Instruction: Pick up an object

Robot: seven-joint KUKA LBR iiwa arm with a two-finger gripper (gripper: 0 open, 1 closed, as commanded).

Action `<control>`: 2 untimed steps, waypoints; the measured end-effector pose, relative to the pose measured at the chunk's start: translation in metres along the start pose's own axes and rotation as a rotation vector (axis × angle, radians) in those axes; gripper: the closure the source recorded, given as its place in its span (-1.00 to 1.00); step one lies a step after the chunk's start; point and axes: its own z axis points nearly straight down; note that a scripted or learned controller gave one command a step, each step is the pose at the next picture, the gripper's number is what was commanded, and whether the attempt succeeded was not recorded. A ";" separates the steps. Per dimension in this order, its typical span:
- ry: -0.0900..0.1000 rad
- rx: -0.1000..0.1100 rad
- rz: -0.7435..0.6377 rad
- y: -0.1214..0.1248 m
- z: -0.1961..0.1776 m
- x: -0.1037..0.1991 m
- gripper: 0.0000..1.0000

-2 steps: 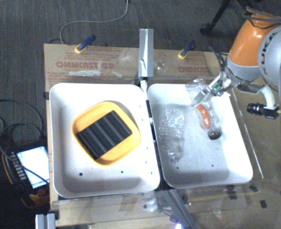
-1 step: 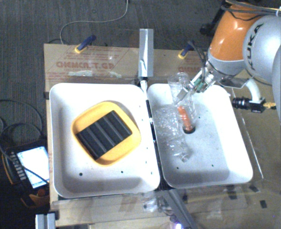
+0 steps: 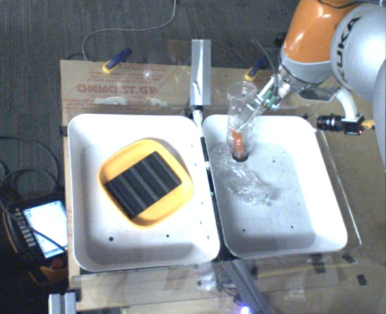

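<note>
Clear crumpled plastic object (image 3: 245, 187) in right white bin (image 3: 324, 231), below lowered gripper (image 3: 239, 150), jaw state unclear; yellow-framed black ribbed tray (image 3: 146, 182) in left bin (image 3: 88, 241)

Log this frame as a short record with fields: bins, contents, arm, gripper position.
left bin: holds a yellow tray with black ribbed insert
right bin: holds a crumpled clear plastic item
arm: enters from the right, orange band above the wrist
gripper: down over the right bin's far left part, just above the clear plastic item
held object: none seen between the fingers
</note>
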 end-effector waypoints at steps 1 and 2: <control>-0.001 0.000 0.000 0.000 0.000 0.000 -1.00; 0.004 -0.001 0.090 -0.033 0.049 0.023 -1.00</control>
